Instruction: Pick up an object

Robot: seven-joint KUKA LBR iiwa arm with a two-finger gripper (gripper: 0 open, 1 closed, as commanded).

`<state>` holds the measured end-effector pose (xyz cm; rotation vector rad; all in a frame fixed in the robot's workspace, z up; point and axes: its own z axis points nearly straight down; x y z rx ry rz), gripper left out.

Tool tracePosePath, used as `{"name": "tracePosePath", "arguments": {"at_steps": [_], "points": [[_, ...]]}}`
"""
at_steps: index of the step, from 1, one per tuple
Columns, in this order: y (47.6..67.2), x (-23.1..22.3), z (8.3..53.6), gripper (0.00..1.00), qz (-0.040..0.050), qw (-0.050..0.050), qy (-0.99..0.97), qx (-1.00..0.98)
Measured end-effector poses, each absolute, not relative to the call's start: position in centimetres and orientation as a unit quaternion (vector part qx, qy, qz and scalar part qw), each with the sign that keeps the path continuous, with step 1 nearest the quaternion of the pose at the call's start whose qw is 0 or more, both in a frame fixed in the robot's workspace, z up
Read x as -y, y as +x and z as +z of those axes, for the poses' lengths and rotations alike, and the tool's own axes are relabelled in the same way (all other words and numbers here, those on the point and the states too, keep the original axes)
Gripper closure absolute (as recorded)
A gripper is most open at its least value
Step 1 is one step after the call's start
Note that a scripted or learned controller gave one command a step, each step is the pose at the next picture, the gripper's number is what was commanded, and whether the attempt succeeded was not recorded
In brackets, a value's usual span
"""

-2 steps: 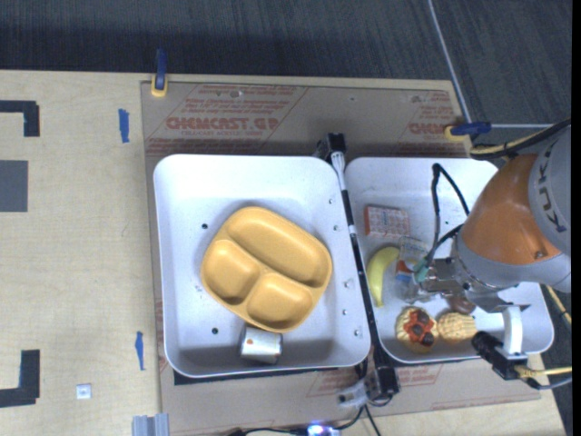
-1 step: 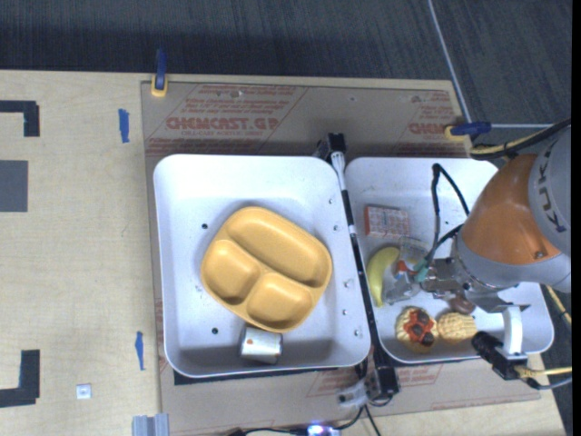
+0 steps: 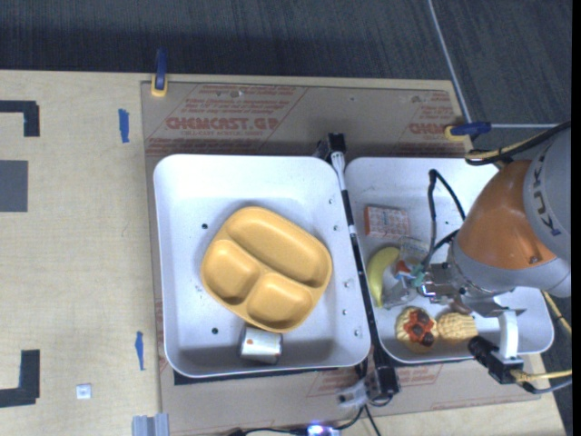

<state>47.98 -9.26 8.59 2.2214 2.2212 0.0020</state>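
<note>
Nearest me, small white block (image 3: 260, 345) sits at left bin's (image 3: 172, 243) front wall, beside yellow divided tray (image 3: 265, 266). Gripper (image 3: 419, 282) is low in right bin (image 3: 536, 334), over clutter: banana (image 3: 379, 271), red-orange toy (image 3: 418, 326), corn-like piece (image 3: 457, 326), small printed packet (image 3: 385, 219). Prob. lining up on banana; can't tell finger state, nothing visibly held. Bins on cardboard (image 3: 227, 116) atop pale wood bench (image 3: 73, 262), dark carpet (image 3: 272, 16) beyond
</note>
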Motion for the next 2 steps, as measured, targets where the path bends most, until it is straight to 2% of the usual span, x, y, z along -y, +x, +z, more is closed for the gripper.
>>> {"name": "tracePosePath", "arguments": {"at_steps": [1,2], "points": [[48.20,9.29,9.68,1.00,0.0024,0.003,0.707,-0.707],[48.19,9.28,9.67,0.00,0.0024,0.003,0.707,-0.707]]}}
